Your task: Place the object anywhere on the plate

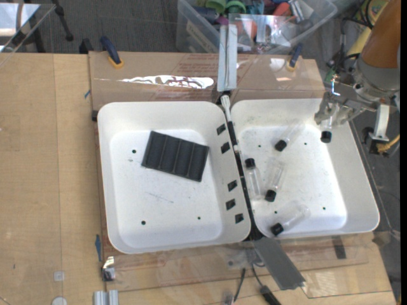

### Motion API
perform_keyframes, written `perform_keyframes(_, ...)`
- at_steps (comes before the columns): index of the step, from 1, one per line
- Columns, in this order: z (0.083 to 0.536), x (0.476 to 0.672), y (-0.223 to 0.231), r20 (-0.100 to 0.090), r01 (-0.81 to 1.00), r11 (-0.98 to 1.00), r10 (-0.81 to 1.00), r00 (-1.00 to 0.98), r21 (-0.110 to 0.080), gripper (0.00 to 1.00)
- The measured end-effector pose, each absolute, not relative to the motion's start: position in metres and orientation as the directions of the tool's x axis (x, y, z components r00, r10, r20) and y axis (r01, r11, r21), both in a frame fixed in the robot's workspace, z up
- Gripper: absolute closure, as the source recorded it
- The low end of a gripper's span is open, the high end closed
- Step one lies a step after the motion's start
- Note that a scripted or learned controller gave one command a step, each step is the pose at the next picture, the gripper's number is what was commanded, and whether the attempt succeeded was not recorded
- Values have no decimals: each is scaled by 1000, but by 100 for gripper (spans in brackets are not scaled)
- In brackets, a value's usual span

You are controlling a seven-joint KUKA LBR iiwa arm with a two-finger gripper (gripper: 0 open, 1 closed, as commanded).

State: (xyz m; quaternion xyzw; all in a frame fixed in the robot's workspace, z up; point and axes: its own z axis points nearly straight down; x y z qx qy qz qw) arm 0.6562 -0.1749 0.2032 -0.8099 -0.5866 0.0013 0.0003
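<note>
Vials, clear with black caps, lie scattered in the right bin: one near the back, two at the middle, one at the front. Black ribbed plate lies flat in the left bin, well apart from them. Jaws hover over the right bin's back right corner, a black-capped vial apparently at the tips; grip state cannot be told.

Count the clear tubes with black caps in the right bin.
4, though clear plastic is hard to see, so one may be missed. One tube lies near the top, one by the divider, one mid-bin, and one near the bottom edge.
</note>
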Motion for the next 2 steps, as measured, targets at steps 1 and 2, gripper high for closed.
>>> perform_keyframes(1, 203, 656, -175, -1, 950, -312, 950, 312, -2, 0)
perform_keyframes(2, 203, 667, -200, -2, 988, -153, 988, 153, 2, 0)
